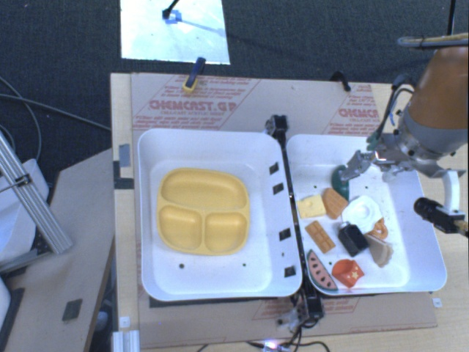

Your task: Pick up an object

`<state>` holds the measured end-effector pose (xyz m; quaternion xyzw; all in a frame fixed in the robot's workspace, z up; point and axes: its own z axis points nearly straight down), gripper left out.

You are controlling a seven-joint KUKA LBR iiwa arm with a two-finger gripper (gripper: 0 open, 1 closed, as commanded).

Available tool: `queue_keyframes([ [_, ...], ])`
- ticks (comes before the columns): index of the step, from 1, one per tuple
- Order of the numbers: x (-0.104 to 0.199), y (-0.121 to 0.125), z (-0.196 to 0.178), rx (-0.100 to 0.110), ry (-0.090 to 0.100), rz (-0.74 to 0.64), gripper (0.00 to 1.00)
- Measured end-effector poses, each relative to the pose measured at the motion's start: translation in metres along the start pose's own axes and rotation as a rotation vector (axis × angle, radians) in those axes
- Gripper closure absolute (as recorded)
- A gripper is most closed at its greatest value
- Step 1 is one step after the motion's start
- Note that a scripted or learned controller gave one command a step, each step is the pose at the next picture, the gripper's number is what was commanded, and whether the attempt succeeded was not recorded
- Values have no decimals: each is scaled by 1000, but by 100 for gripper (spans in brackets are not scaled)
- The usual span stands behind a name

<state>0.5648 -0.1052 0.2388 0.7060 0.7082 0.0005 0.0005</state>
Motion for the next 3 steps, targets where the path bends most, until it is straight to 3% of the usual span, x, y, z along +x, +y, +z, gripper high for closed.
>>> queue_keyframes([
  [1, -31, 53, 53, -4, -3, 3, 0],
  [2, -83, 98, 134, -5, -3, 3, 0],
  [3, -81, 98, 119, -6, -3, 0, 100],
])
